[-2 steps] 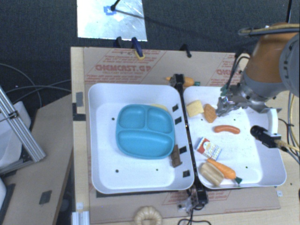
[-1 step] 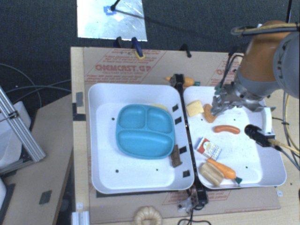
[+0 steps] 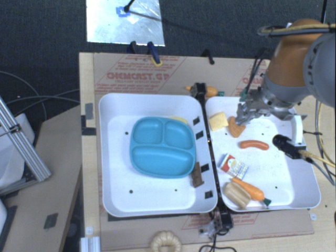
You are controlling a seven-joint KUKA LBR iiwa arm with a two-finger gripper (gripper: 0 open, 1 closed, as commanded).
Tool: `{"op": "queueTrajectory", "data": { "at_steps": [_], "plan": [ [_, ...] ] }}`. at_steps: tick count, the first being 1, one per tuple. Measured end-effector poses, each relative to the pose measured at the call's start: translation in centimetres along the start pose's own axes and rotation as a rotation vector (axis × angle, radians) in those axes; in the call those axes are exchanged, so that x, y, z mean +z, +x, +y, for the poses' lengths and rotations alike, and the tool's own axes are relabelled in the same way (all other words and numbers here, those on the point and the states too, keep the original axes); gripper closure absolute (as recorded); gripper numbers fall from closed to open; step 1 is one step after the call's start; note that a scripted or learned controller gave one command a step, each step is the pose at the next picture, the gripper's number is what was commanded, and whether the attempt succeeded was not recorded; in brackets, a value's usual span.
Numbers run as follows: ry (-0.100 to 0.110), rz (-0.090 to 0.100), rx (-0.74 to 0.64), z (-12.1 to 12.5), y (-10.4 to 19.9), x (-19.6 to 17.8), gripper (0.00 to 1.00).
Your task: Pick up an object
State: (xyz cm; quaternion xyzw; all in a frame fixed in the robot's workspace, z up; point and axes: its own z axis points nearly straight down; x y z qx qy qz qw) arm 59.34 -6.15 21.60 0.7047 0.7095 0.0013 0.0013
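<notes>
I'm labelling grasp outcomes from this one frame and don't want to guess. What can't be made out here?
- Gripper: its fingers are too small and blurred to read, and contact with the orange-brown piece below is unclear.
- Yellow item: mostly hidden behind the blue tray.
- Orange object: partly hidden by the black clamp at the bins' far edge.
- Small packet: print too small.

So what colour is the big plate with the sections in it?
Light blue. The plate lies in the left bin; the camera view shows it clearly.

Grey arm with a rounded orange band — thin cables looped above it, dark metal tool.
</notes>
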Motion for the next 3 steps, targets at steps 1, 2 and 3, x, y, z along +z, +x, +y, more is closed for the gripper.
{"op": "queueTrajectory", "data": {
  "at_steps": [1,2,3],
  "plan": [
    [0.000,0.000,0.005,0.2,-0.8,-1.1,1.00],
    [0.003,-0.001,0.006,-1.1,-0.4,0.1,1.00],
    [0.002,0.001,0.002,-0.7,0.4,-1.7,1.00]
  ]
}}
